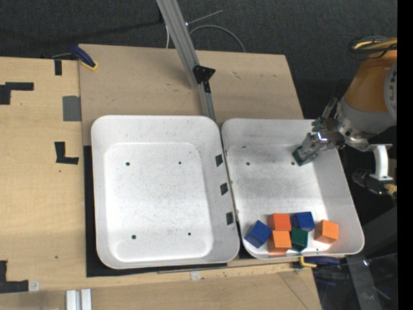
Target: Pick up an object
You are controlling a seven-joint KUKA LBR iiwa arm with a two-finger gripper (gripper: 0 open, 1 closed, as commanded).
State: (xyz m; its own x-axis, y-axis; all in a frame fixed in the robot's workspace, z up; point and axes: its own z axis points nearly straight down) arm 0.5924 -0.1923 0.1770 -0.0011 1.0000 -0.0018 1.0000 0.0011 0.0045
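Fingers [302, 155] hang in the right bin's [258, 134] upper right part; I cannot tell if they are open or hold anything. All the blocks [292, 231] sit well below them, at the lower right of the frame.

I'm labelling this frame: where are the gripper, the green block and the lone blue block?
gripper [302, 155], camera view, between its fingertips.
green block [299, 238], camera view, top face.
lone blue block [258, 233], camera view, top face.

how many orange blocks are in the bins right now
3, all in the right bin at its near edge: one at the back of the cluster, one just in front of it, one at the right end. Others could be hidden beneath.
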